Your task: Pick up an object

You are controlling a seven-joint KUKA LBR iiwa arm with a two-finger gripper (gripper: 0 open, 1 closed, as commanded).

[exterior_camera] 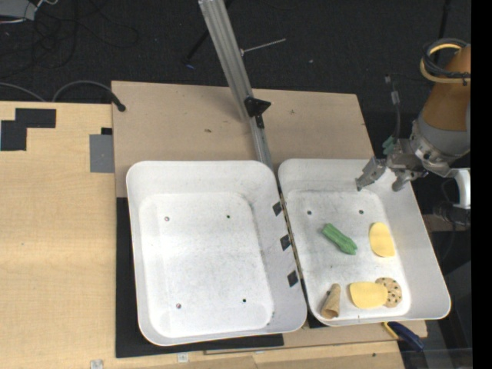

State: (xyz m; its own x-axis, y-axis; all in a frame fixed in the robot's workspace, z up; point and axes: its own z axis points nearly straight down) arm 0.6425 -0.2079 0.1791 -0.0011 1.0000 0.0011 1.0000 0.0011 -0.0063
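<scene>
Right now the pincer [382,177] hangs with fingers spread apart, holding nothing, at the right white bin's [434,283] upper edge — well above the green pickle-shaped toy [339,238].

This looks like a robot lab, not a home. A big robot arm [444,106] with an orange band reaches over a plain wood bench [61,229]. Two white bins [146,183] sit side by side on it, held together with small black clips [285,241]. A long metal rail [231,68] leans up behind them. Loose cables [46,6] lie on the dark floor. Black and grey tape squares [100,151] are stuck on the bench.
</scene>
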